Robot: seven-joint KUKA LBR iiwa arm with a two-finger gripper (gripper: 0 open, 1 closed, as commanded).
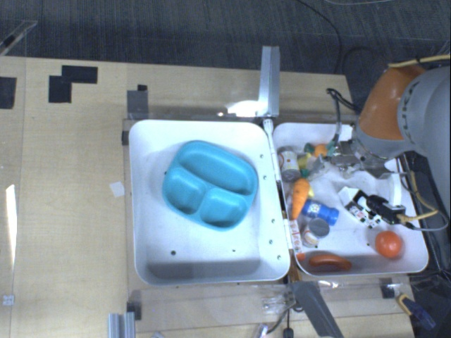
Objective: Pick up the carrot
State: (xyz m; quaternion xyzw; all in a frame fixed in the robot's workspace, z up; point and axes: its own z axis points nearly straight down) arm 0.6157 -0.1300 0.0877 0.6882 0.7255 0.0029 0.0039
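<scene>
The carrot (300,196) is orange and lies lengthwise in the right bin (416,259), close to its left wall. My gripper (334,158) hangs low over the far part of that bin, up and to the right of the carrot and apart from it. Nothing of the carrot is covered by the arm. The grey arm with its orange band (384,111) reaches in from the right.
Around the carrot lie a small tin (289,162), a blue can (323,211), a grey round lid (317,229) and small orange and green pieces (311,152). An orange-red ball (388,244) and a red-brown oblong (328,261) sit near the front. The left bin (148,259) holds a blue divided plate (209,183).
</scene>
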